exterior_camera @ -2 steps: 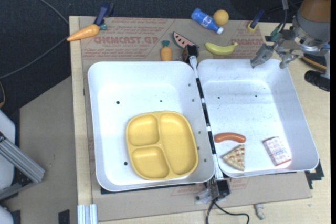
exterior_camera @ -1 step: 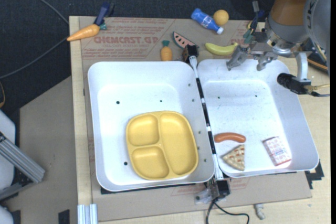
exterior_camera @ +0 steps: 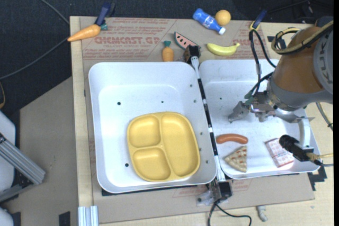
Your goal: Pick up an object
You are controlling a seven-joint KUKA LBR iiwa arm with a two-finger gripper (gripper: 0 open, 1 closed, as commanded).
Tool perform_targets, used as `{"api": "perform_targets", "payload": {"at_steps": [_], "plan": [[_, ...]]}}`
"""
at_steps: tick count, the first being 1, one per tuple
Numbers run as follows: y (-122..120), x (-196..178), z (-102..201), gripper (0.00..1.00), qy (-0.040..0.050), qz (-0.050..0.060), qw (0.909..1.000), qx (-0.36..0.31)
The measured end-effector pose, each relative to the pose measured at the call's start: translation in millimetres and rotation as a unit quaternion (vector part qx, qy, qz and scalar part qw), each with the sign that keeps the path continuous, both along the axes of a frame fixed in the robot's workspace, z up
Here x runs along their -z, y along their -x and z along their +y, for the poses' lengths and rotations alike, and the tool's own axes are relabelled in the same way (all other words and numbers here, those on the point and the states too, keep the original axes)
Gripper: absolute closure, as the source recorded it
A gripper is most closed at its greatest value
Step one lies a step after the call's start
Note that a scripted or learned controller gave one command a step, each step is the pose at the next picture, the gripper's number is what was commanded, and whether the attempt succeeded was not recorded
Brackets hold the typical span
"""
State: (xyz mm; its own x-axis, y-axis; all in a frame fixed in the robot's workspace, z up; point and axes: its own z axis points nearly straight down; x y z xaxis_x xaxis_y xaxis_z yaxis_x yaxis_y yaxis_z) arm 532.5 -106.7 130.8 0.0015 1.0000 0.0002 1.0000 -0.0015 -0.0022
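My gripper (exterior_camera: 239, 109) hangs over the middle of the right bin (exterior_camera: 228, 74), pointing left, open, with nothing between its fingers. Below it on the bin floor lies a red sausage (exterior_camera: 232, 139). A pizza slice (exterior_camera: 237, 159) sits just in front of the sausage, near the bin's front edge. A pink and white packet (exterior_camera: 277, 152) lies at the front right of the same bin, under the wrist. The gripper touches none of them. The left bin (exterior_camera: 106, 92) holds a yellow divided plate (exterior_camera: 162, 145).
Toys lie on the cardboard behind the bins: a carrot (exterior_camera: 85, 33), a watermelon slice (exterior_camera: 183, 39), a small orange fruit (exterior_camera: 168, 53), a blue bottle (exterior_camera: 207, 20), an orange ball (exterior_camera: 223, 17) and a banana (exterior_camera: 222, 48). The arm fills the right side.
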Motion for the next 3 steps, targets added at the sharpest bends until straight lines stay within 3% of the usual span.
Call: {"api": "perform_targets", "payload": {"at_steps": [1, 2, 3], "plan": [[42, 47, 13, 0.0, -0.0003, 0.0, 1.0, 0.0], [19, 46, 16, 0.0, 0.0002, -0.002, 1.0, -0.001], [51, 47, 12, 0.0, -0.0004, 0.0, 1.0, 0.0]]}}
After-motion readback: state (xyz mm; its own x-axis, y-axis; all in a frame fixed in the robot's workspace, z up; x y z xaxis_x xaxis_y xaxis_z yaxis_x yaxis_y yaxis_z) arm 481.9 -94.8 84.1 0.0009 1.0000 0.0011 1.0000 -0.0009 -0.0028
